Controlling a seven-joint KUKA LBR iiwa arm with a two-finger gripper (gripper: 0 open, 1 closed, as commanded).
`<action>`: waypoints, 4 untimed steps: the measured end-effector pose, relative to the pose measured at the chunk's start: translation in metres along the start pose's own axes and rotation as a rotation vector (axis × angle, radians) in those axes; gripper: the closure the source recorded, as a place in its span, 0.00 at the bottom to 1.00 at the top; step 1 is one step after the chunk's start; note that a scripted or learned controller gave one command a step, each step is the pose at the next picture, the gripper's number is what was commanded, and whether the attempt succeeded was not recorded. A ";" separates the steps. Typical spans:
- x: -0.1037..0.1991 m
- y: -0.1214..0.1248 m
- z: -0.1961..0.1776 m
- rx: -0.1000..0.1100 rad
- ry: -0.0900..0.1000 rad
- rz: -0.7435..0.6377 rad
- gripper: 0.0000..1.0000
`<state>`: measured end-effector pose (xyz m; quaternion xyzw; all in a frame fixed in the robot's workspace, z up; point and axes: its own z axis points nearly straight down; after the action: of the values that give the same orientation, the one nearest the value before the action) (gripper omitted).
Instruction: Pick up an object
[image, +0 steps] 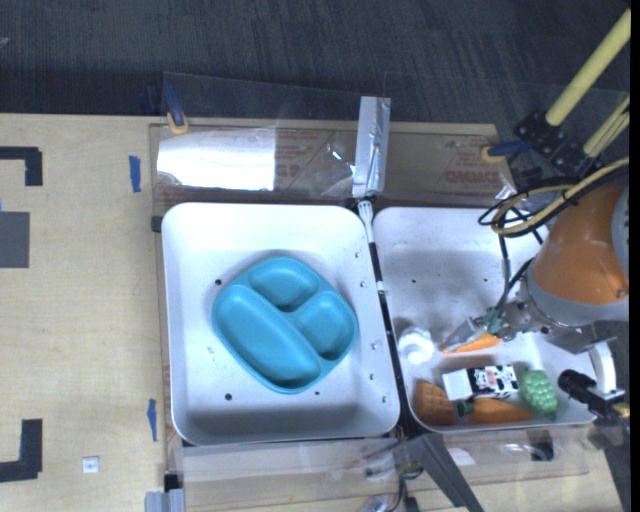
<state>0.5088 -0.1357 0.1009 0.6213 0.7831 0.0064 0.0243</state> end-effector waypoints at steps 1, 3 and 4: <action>0.017 -0.015 0.000 0.003 -0.002 0.275 0.00; 0.016 -0.014 -0.008 0.001 -0.003 0.279 0.00; -0.019 0.034 0.017 0.039 0.024 0.195 0.00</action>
<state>0.5471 -0.1464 0.0856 0.6950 0.7190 0.0009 0.0018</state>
